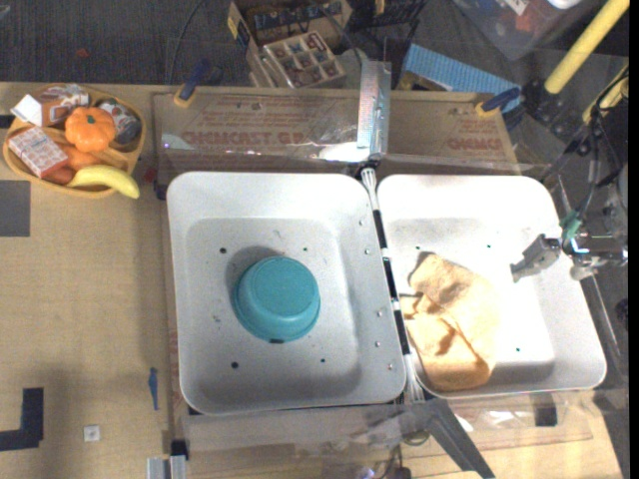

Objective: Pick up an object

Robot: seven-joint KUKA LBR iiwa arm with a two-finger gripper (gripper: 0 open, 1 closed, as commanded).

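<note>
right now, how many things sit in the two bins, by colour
teal: 1, the upturned bowl in the left bin
tan/orange: 1, the crumpled cloth in the right bin
total: 2

Teal bowl (278, 298), tan cloth (454, 319), white bins (200, 208).

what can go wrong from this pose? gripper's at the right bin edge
1. The gripper sits near the right bin's outer rim, away from the tan cloth; a straight descent would likely close on bare bin floor.
2. The cloth is crumpled against the divider between the bins, so a grasp there may clip the wall or snag only a fold.
3. The teal bowl in the left bin is upside down, wide and smooth, and likely hard to pinch.
</note>
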